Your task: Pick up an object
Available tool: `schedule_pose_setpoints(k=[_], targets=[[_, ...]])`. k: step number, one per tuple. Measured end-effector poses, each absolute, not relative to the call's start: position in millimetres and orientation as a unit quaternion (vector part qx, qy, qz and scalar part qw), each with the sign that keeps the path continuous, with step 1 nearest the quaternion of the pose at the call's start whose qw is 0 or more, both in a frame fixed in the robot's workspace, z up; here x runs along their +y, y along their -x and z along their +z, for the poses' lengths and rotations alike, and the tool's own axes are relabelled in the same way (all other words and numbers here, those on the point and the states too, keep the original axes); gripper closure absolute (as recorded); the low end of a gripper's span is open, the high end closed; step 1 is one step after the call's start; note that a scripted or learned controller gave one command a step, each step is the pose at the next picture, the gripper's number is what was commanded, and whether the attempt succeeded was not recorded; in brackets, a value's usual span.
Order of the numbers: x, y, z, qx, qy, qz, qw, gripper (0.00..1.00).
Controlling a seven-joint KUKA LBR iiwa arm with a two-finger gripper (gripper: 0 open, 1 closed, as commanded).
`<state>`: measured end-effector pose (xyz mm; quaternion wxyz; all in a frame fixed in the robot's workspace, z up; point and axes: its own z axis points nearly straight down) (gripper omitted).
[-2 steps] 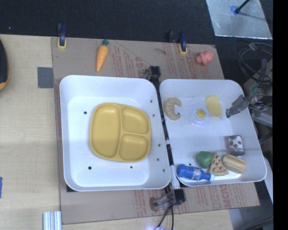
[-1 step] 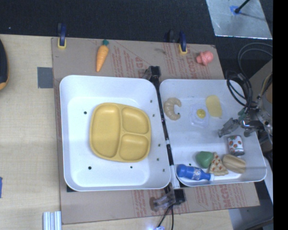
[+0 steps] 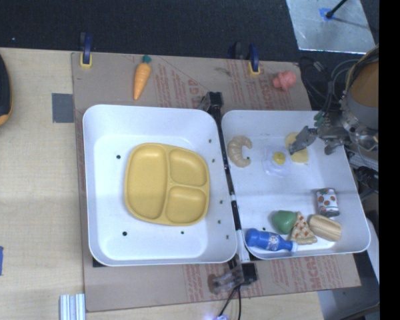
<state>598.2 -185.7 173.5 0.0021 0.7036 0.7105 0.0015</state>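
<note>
I can't tell the gripper's (image 3: 300, 145) closure; it sits on the yellow piece (image 3: 297, 141) right of the croissant (image 3: 239, 150), so I descend squarely there.

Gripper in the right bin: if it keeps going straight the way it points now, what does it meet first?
The gripper points left and slightly down. Likely first is the yellow piece right at its tip, then the small yellow ball, with the croissant farther along. Height above them is unclear.

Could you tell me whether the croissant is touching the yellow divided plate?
Apart. The camera view shows the croissant in the right bin and the yellow divided plate in the left bin.
</note>
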Motion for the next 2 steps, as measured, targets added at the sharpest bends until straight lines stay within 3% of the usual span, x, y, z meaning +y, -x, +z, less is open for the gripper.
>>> schedule_pose_setpoints(k=[1,2], targets=[[-212,-658.7,103,0.71,-0.704,-0.0002,0.001,0.0],[-212,-656.8,117,0.711,-0.703,-0.0018,0.0,1.0]])
